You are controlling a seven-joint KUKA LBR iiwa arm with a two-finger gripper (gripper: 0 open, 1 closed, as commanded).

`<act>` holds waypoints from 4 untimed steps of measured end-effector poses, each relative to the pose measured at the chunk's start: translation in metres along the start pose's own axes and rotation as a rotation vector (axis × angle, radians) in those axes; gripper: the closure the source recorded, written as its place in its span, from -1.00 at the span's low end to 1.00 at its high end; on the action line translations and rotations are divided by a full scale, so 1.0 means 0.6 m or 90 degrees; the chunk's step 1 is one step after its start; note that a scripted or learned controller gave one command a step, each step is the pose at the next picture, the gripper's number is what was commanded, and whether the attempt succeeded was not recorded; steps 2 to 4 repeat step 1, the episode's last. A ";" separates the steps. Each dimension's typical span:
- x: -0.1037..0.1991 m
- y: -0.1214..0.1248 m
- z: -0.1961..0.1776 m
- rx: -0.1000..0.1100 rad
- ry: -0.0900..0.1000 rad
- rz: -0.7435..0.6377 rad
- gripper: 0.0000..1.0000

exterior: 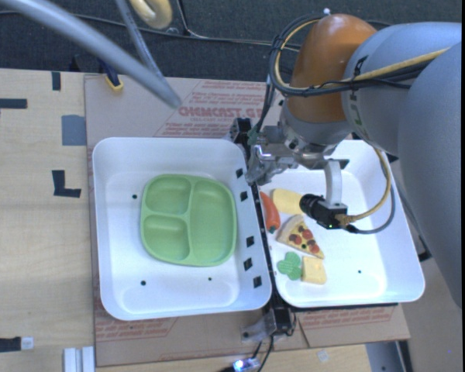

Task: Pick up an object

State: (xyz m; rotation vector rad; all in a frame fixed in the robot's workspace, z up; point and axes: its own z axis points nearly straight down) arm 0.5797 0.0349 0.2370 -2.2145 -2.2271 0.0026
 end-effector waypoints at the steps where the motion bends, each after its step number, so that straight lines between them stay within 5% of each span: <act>1: 0.081 0.041 0.026 -0.001 0.000 0.000 1.00; 4: 0.081 0.041 0.026 -0.001 0.000 0.000 1.00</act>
